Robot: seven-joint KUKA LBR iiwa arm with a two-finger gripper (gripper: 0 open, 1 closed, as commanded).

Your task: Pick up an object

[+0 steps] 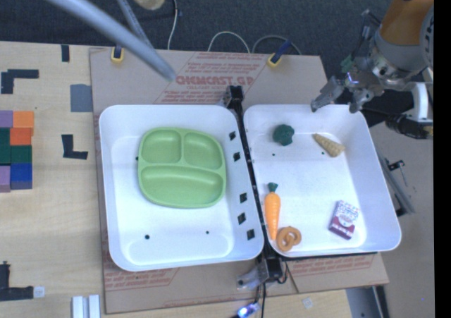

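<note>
Toys lie scattered in the right bin (373,190): a green broccoli piece (284,134) and a cone (328,143) near the far side, a carrot (272,208), a pretzel (287,238) and a small purple packet (344,219) nearer the front. Over that bin's far right corner hangs the gripper (340,98), fingers spread apart, clasping nothing. A green divided plate (182,167) sits in the left bin (120,190).

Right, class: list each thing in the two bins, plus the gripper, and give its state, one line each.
Green divided plastic plate: flat in left bin.
Dark green broccoli toy: resting, right bin.
Tan cone: on its side.
Orange carrot toy: lying lengthwise.
Brown pretzel toy: flat, touching carrot.
Purple packet: lying flat.
Gripper: open, holding nothing.
</note>
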